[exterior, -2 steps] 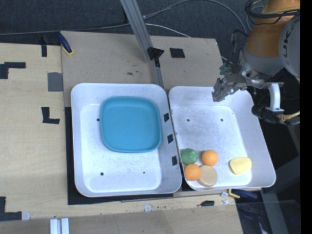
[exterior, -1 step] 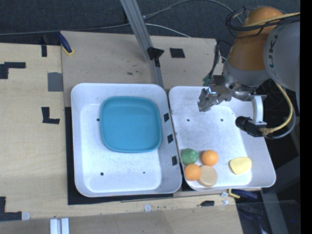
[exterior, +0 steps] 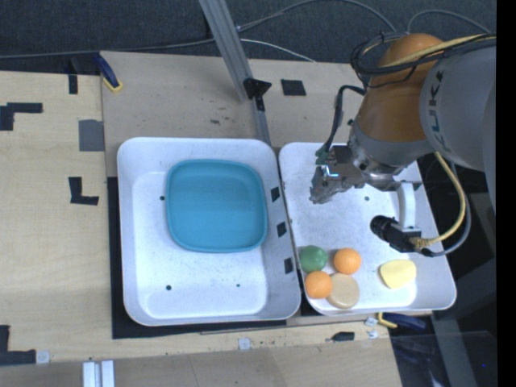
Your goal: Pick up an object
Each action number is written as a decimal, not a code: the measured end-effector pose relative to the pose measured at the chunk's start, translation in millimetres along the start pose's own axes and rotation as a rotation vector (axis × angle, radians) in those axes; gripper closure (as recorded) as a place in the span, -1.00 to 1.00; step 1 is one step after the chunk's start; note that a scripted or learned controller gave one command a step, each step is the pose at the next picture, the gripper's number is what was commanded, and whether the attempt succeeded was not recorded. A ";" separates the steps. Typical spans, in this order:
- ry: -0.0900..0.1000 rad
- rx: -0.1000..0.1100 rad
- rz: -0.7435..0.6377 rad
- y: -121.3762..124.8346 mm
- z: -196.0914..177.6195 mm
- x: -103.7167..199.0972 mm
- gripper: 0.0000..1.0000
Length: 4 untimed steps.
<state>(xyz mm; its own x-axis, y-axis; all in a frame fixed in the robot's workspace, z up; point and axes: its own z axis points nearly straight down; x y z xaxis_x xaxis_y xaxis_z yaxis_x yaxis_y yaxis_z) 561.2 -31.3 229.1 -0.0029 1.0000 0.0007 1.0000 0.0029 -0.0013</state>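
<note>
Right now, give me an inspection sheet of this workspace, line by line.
Surface: wooden bench bearing two white bins, left bin and right bin.
Job's things: at the right bin's near end, a green ball, two orange balls, a tan disc and a yellow piece.
Clutter: blue tray lying flat in the left bin; black tape marks on the bench.
Grippers: gripper over the right bin's far half, apart from the pieces, nothing seen between its fingers.
Cables: yellow cable looping beside the arm; thin cables on the dark floor.
Surroundings: slanted metal post behind the bins.
</note>
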 end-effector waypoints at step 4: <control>-0.001 0.000 0.002 -65.6 0.9 123.9 -1.00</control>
